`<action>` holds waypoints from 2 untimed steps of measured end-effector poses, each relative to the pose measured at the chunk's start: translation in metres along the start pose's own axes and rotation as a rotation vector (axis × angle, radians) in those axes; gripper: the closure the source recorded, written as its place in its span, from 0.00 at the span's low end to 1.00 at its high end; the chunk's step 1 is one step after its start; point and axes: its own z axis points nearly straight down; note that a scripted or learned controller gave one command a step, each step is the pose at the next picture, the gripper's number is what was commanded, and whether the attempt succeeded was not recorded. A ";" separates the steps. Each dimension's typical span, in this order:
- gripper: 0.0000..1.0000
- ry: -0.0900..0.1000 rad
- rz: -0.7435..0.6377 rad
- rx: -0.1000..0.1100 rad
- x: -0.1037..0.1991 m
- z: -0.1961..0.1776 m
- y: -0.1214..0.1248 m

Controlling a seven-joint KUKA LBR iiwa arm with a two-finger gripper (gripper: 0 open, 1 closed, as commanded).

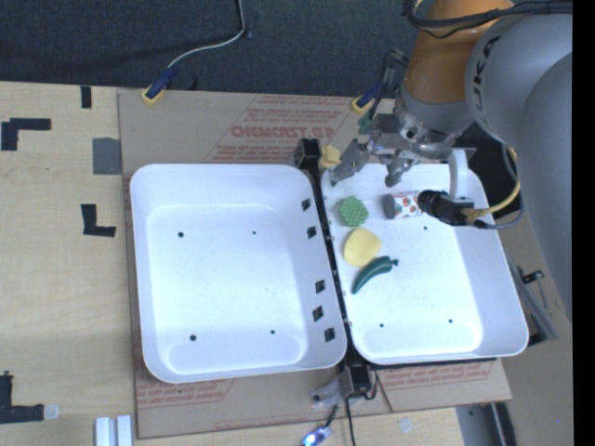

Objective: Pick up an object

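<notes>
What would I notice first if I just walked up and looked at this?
Probably the big grey arm with its orange band coming in at the top right, its gripper hanging over the right bin. Next, the little toys in that bin beside the divider: a green ball, a yellow lump and a dark green pepper. The left bin sits beside it.

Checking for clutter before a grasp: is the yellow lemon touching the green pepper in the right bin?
Cannot tell. In the camera view the yellow lemon sits just above the green pepper; their edges meet with no plain gap or contact visible.
</notes>
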 end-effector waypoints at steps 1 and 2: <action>0.00 0.000 -0.001 -0.005 0.073 -0.001 0.021; 1.00 -0.002 0.003 -0.004 0.069 -0.011 0.020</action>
